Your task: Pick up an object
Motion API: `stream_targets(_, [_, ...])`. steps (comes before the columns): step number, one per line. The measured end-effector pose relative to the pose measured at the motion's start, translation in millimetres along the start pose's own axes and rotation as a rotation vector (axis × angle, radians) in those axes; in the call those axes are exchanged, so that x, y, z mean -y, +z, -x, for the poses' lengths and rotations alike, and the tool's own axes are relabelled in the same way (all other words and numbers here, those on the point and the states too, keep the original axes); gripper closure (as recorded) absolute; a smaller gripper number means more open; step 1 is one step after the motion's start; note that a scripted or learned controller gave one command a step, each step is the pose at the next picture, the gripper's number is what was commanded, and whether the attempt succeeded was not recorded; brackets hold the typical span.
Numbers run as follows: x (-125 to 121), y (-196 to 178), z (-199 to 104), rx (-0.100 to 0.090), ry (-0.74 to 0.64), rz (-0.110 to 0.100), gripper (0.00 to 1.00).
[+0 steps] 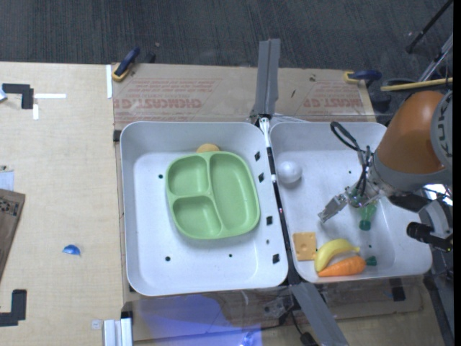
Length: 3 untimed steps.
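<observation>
Gripper (351,202): hovering low in right bin (302,139), grip state impossible to tell.
Banana (333,251), carrot (341,266): lying nearby, awaiting pickup.

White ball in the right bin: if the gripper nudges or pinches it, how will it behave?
The white ball looks round and smooth, so it will probably roll at a nudge. It sits near the right bin's left wall, which may stop it. Its glossy surface suggests it could slip out of a pinch by the gripper.

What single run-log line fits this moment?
claw: low in right bin | banana, carrot, cracker: lying there | green plate: left bin
</observation>
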<state>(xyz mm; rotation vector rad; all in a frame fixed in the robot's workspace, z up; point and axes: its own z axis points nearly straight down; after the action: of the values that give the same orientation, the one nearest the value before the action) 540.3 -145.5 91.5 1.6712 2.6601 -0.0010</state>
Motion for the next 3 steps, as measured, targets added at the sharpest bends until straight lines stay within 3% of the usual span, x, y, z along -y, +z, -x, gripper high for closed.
stream_targets(1, [-58, 0, -18, 0.001, -0.051, 0.001, 0.0])
stream_targets(2, [-116, -1, 8, 0.002, -0.107, 0.002, 0.0])
stream_targets(3, [-117, -11, 8, 0.006, -0.109, 0.004, 1.0])
